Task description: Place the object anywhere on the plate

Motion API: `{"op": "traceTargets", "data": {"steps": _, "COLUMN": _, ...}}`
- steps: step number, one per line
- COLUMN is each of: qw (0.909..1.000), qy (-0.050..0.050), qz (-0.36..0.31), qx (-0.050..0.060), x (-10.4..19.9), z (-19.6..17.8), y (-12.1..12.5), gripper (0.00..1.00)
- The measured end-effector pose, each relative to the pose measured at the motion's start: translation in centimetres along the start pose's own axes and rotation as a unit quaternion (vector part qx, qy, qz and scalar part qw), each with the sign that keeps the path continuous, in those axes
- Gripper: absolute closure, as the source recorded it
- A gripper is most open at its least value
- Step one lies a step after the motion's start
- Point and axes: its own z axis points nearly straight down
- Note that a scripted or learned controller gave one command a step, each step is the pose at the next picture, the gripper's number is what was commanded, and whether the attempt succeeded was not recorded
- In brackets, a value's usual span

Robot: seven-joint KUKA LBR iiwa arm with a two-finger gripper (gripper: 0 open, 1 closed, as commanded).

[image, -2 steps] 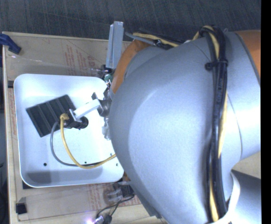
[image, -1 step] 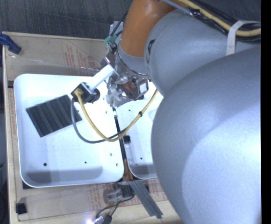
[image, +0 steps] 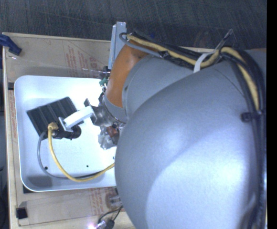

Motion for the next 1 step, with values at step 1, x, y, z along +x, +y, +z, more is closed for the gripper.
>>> {"op": "traceTargets", "data": {"steps": 1, "qw": 1.0, "qy": 0.001, "qz": 0.0, "qx": -0.001, "x": 5.86, "z": 0.53, "y": -1.69, "gripper": 1.0}}
